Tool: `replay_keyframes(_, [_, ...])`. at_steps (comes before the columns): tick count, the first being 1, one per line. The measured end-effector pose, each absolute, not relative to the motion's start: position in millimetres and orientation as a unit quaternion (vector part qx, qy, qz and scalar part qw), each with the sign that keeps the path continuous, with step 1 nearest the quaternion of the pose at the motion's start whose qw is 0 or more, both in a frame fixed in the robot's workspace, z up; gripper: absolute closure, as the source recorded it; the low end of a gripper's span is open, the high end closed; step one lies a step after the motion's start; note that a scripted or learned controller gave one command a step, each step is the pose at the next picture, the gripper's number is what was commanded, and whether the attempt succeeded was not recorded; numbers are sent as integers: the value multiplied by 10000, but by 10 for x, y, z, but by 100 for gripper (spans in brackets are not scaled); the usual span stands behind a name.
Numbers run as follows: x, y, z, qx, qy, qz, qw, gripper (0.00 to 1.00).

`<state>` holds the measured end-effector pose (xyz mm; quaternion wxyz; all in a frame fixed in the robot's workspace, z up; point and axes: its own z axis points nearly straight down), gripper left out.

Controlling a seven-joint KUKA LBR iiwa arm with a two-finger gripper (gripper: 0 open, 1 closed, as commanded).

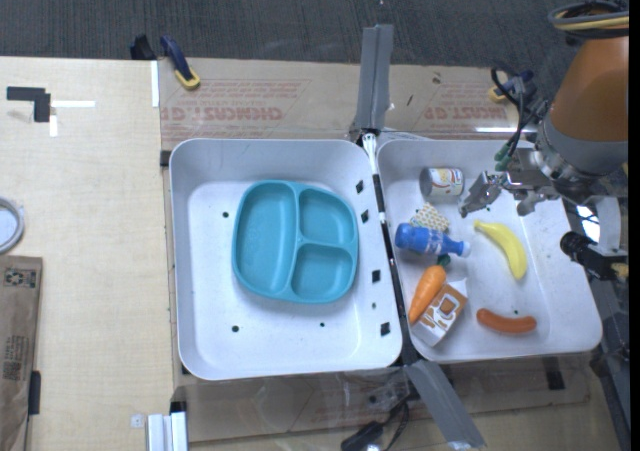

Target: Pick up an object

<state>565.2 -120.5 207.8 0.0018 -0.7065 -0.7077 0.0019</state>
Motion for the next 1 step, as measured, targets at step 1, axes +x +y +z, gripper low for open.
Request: replay_keyframes(1, [5734,-552,2020,-5463,-8376,14,18,0])
